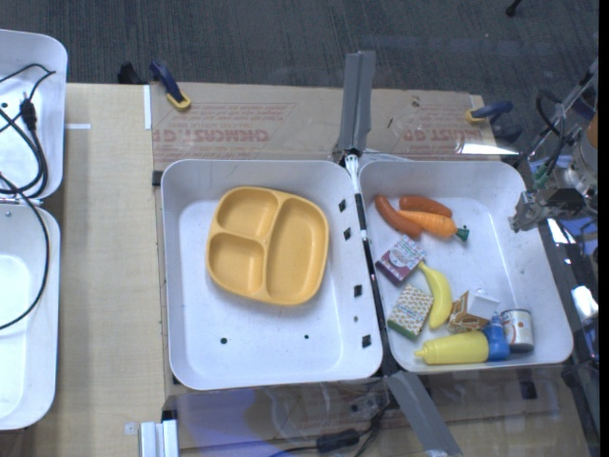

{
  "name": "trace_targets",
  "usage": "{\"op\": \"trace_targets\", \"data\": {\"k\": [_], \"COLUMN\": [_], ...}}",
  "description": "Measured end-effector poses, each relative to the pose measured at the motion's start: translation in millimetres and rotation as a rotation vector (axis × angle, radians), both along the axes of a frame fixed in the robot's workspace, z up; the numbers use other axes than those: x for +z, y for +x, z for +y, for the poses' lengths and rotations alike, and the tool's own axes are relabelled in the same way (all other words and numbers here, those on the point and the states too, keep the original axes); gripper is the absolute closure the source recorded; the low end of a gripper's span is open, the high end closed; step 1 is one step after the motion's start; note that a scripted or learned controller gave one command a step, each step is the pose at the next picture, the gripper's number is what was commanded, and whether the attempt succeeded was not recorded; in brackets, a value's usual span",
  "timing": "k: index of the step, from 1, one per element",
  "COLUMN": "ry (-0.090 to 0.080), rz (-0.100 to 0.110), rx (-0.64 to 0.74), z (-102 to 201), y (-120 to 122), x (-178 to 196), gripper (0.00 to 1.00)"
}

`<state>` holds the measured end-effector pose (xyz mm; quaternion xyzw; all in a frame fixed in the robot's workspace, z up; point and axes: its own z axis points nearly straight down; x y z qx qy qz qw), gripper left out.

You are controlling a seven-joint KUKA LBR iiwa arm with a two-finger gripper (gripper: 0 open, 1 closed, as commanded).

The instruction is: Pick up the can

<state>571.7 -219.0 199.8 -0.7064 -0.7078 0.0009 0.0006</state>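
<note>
The can [517, 329] lay in the near right corner of the right bin [495, 174]. It rested on its side with its pale round end facing the camera. It touched the blue cap end of a yellow bottle [461, 348], which lay flat along the bin's near wall.

Other contents of the right bin:
- Two carrots [416, 216] lay side by side near the far wall.
- A small purple packet [401, 259] lay below the carrots.
- A banana [439, 294] lay near the middle, just beside a green-and-white box [410, 310].
- A small brown-and-white carton [472, 309] sat between the banana and the can.

The left bin [190, 341] held a yellow divided plate [268, 246] with three compartments, placed toward the far side.

The gripper [533, 212] stood at the right wall of the right bin, about level with the carrots. It was well apart from the can, and nothing was seen between its fingers. Whether it was spread or pressed together could not be told, as dark hardware and cables crowded that area.

Two blue clamps [167, 84] held a cardboard sheet [257, 122] behind the bins.
</note>
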Motion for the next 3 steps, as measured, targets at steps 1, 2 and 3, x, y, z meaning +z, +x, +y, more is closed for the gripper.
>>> {"op": "trace_targets", "data": {"k": [1, 2, 3], "ry": [0.000, 0.001, 0.000], "rz": [0.000, 0.000, -0.002], "rx": [0.000, 0.094, 0.166], "z": [0, 3, 62], "y": [0, -72, -42], "x": [0, -109, -108], "gripper": [0.00, 0.00, 0.00]}}
